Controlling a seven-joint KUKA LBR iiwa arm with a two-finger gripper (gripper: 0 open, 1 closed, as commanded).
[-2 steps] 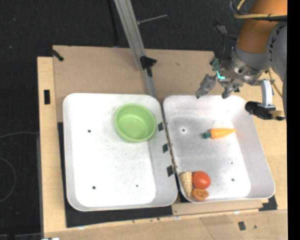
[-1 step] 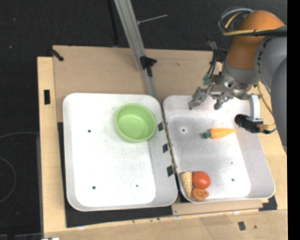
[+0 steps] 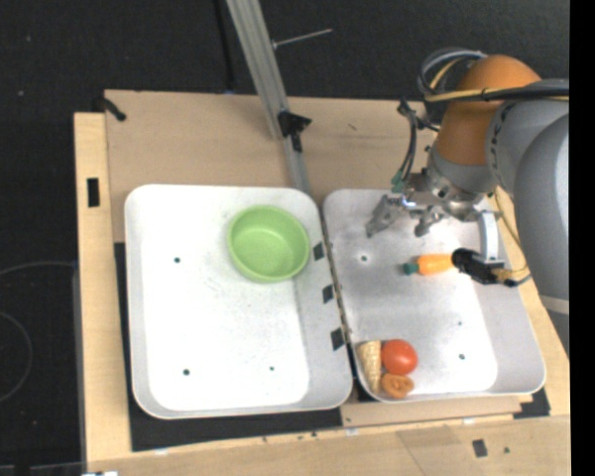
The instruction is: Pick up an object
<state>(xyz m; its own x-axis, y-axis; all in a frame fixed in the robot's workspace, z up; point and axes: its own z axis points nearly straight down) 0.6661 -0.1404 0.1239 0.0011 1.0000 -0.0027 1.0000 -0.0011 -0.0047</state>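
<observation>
In the right bin (image 3: 476, 365), a small orange carrot-shaped toy with a green tip (image 3: 430, 264) lies near the middle. A red tomato (image 3: 400, 355), a pale yellow piece (image 3: 370, 361) and a brown-orange piece (image 3: 397, 386) crowd the front left corner. My gripper (image 3: 396, 227) hangs over the bin's back left part, up and to the left of the carrot toy. It is open, its two fingers are spread, and nothing is between them.
A green bowl (image 3: 269, 244) stands in the back right part of the left bin (image 3: 178, 365). A grey metal pole (image 3: 263, 67) slants up from behind the gap between the bins. The arm's orange band (image 3: 481, 107) looms over the right bin's back edge.
</observation>
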